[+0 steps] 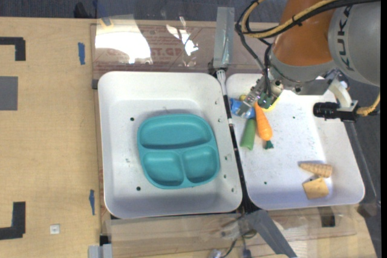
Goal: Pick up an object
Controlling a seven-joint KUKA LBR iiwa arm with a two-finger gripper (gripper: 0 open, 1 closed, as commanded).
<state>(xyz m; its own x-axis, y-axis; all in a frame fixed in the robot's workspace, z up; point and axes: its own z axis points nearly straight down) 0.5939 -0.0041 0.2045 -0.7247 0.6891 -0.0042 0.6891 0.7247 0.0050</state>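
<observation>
In the right bin [305,130], an orange toy carrot [263,124] lies beside a green pod-shaped toy [248,133] near the bin's upper left corner. A small blue item [241,107] and a yellow piece [270,100] sit just above them. My gripper [260,95] hangs low over this cluster, right at the carrot's upper end. The wrist hides whether it touches the carrot. A tan cone [317,169] and a tan chunk [315,188] lie at the bin's lower right.
The left bin [121,93] holds a teal divided plate [178,150]. The ridge between the two bins [230,130] runs close to the left of the cluster. A black cable fitting [329,110] sticks out from the wrist over the right bin.
</observation>
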